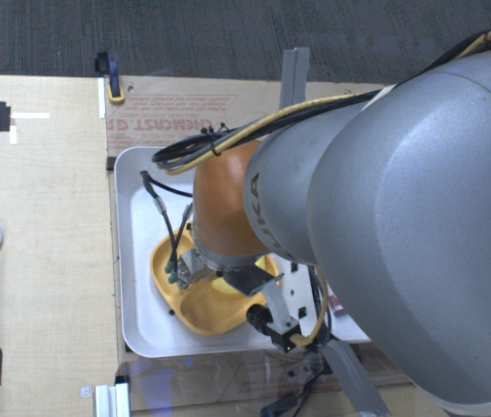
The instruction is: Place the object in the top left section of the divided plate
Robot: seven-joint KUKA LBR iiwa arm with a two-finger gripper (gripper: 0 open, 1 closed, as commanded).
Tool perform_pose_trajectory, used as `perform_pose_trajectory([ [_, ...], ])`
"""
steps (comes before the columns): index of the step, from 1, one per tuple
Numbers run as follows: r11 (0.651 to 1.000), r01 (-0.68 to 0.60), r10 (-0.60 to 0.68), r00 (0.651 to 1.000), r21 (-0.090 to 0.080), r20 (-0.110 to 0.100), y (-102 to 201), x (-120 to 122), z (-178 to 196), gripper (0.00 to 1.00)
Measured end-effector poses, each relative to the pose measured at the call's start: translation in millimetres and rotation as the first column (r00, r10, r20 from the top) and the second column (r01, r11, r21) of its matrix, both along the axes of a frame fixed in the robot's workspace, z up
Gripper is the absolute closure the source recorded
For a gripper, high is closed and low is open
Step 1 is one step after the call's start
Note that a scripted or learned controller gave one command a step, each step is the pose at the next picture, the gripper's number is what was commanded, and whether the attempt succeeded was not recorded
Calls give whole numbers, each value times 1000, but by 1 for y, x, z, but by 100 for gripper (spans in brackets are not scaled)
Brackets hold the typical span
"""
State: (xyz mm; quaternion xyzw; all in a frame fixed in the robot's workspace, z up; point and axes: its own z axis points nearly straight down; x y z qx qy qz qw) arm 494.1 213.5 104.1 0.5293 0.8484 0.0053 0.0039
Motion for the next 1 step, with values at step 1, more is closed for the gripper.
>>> perform_pose_trajectory([
  [1, 1000, -19, 19, 1000, -7, -15, -3, -16, 54, 100],
])
